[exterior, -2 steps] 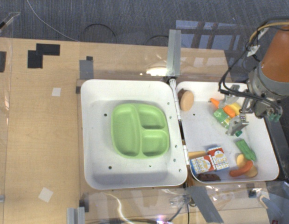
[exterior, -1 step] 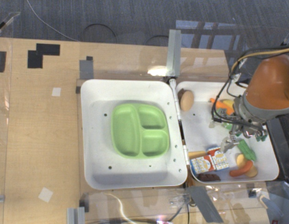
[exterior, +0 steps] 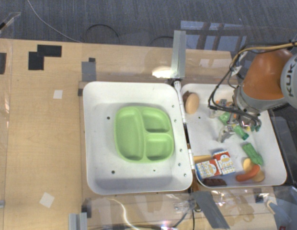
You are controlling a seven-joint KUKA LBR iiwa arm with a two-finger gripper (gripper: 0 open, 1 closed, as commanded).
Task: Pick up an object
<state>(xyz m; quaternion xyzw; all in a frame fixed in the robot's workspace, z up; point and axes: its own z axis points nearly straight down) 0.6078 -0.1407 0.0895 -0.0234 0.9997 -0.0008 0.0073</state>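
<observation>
A small green block [exterior: 240, 132] sits right at the tool [exterior: 230, 131] in the right bin [exterior: 206, 138], partly under the wrist hardware, and whether the tool grips it cannot be told from this angle; whether the tool is parted or closed cannot be told either. The grey arm [exterior: 263, 78], with its rounded orange band, reaches in from the right over the bin's upper half, dark cables looping beside it. Just below the tool lies an elongated green piece [exterior: 252, 153], and farther toward the near edge a yellow piece [exterior: 247, 164] rests against a red-orange, sausage-shaped one [exterior: 249, 175]. A small printed carton [exterior: 215, 165], boxy and brightly coloured, lies near the bin's lower left corner, with a dark brown item [exterior: 214, 181] just beneath it. A tan egg-shaped object [exterior: 191, 103] rests at the upper left, close to the divider. The left bin [exterior: 96, 128], smooth white plastic with rounded corners, holds a light green three-compartment tray [exterior: 143, 133] lying flat. Both bins sit on a pale wooden table [exterior: 38, 143] bearing black squares; grey ribbed carpet lies beyond.
</observation>
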